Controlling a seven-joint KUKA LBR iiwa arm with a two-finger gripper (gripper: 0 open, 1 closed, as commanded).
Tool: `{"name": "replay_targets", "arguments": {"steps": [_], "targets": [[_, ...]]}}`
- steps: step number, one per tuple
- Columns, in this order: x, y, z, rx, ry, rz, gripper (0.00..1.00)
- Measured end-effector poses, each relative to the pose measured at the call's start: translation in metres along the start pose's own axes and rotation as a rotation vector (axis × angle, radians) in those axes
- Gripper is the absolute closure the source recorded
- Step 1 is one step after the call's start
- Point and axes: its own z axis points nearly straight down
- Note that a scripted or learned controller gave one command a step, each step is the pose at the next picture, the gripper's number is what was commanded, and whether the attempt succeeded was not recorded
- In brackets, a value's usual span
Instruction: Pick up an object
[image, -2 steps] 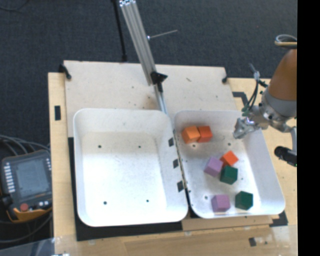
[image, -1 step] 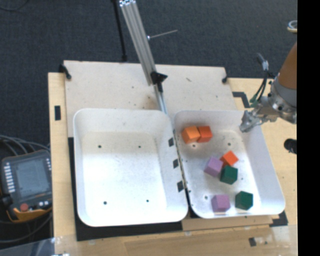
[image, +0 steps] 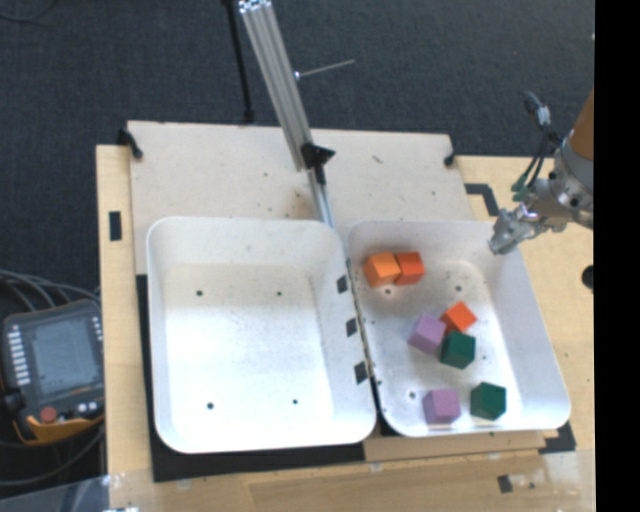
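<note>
Your jaws (image: 505, 238) hang over the right bin's (image: 530, 330) far right rim; spread or pressed together, you cannot tell. Nothing between them. Blocks lie in that bin: two orange (image: 393, 268) touching, purple (image: 428, 333) nearest centre, beside green (image: 458, 350).

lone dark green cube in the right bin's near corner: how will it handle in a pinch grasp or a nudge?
The dark green cube looks matte and flat-faced, so it probably slides rather than rolls. It appears rigid, likely light for its size. It sits close to the right bin wall with a purple cube nearby, so a nudge may jam it against either.
</note>
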Motion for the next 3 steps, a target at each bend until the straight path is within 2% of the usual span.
{"name": "replay_targets", "arguments": {"steps": [1, 3], "targets": [[0.055, 0.008, 0.012, 0.004, 0.002, -0.001, 1.0], [0.153, 0.003, 0.038, 0.006, 0.003, -0.001, 1.0]]}}
